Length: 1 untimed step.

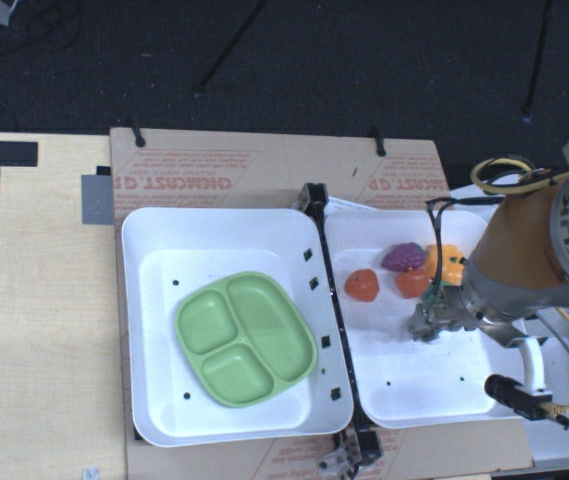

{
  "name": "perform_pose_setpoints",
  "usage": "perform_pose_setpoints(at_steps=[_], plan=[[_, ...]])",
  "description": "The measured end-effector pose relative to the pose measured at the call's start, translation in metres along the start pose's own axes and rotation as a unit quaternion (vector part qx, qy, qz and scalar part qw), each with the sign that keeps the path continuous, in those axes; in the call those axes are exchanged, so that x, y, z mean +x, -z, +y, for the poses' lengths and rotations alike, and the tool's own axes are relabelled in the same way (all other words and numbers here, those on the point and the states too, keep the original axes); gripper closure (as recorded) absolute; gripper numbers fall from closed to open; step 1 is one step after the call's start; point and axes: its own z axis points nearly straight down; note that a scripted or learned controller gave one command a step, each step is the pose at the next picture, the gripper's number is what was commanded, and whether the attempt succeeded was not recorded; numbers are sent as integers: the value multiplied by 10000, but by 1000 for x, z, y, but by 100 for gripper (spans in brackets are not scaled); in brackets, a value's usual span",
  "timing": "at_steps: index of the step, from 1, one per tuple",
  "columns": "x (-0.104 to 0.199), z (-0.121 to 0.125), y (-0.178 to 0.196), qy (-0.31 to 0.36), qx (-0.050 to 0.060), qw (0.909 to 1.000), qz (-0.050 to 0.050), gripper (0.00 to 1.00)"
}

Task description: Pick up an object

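Four small things lie near the back of the right bin point(404, 398): a red round thing point(362, 285), a second red-orange piece point(411, 282), a purple bunch of grapes point(404, 257) and an orange-yellow thing point(447, 264) partly behind the arm. My gripper point(426, 325) hangs low over the right bin's middle, just in front of the red-orange piece and right of the red round thing. Nothing shows between its fingers.
A green three-compartment plate point(245, 338) lies in the left bin point(154, 268). A black divider point(326, 308) runs between the two bins. Cardboard lies under both bins, with wooden bench to the left.
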Motion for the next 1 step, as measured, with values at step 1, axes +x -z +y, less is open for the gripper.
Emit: perform_pose_setpoints(at_steps=[1], plan=[[-1,1,53,-3,-12,10000,-4,100]])
